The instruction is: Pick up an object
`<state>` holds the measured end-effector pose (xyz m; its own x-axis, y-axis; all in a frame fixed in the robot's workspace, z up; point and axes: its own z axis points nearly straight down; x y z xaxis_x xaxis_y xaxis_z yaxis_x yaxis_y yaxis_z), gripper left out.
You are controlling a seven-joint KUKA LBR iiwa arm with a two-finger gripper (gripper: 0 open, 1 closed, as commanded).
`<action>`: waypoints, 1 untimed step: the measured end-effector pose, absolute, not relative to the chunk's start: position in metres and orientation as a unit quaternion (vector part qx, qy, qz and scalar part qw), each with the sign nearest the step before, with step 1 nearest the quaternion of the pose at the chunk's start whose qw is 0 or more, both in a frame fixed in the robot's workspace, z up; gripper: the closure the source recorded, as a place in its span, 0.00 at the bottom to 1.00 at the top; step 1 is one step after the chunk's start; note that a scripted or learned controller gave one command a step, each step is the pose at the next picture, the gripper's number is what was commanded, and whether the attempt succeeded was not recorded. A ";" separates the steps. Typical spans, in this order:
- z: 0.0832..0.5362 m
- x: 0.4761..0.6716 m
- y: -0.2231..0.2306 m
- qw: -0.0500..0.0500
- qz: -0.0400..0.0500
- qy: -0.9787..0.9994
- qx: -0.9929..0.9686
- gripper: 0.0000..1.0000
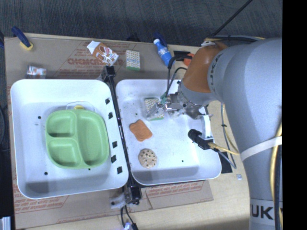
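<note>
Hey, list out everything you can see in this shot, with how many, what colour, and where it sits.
White bins: 2, side by side on the bench; left bin, right bin.
Divided plate: 1, light green, three compartments, in the left bin.
Orange food piece: 1, orange-brown, middle of the right bin.
Cookie: 1, tan with dark chips, right bin near its front edge.
Small packet: 1, grey-green patterned, right bin, right at the gripper tips.
Clamps: 2, blue, at the cardboard's back edge; one far left, one above the right bin.
Arm: 1, grey with an orange band, reaching in from the right.
Gripper: 1, low in the right bin.
</note>
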<state>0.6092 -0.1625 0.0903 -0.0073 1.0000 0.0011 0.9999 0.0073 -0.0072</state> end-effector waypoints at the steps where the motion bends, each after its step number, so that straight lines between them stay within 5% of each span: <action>1: 0.102 0.610 -0.163 0.002 0.002 -0.711 -0.703 1.00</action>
